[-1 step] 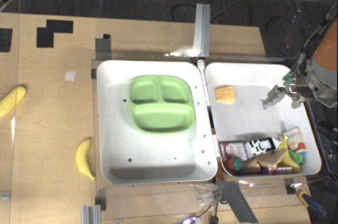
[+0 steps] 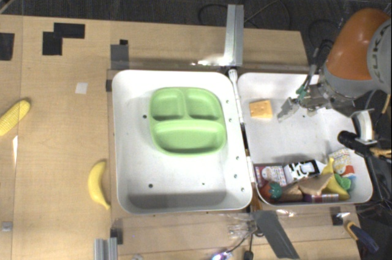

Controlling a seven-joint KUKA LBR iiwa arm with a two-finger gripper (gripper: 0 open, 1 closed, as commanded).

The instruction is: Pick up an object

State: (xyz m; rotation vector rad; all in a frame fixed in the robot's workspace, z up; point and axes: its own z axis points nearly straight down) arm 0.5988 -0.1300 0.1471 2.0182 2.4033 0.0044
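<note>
The right bin (image 2: 269, 148) has bare floor across its middle; a cheese slice (image 2: 260, 110) lies at its far left, and clutter (image 2: 306, 179) (carton, toys) crowds the near edge. The gripper (image 2: 293, 107) hangs just right of the cheese.

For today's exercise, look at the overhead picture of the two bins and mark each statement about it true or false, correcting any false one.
1. The green divided tray lies in the left bin. True.
2. The yellow cheese block lies inside the green tray. False: it lies in the right bin, apart from the tray.
3. The gripper is above the right bin. True.
4. The banana lies in the left bin. False: it lies on the bench, outside that bin.
5. The corn cob is beside the cheese. False: it lies at the bench's far left.
</note>
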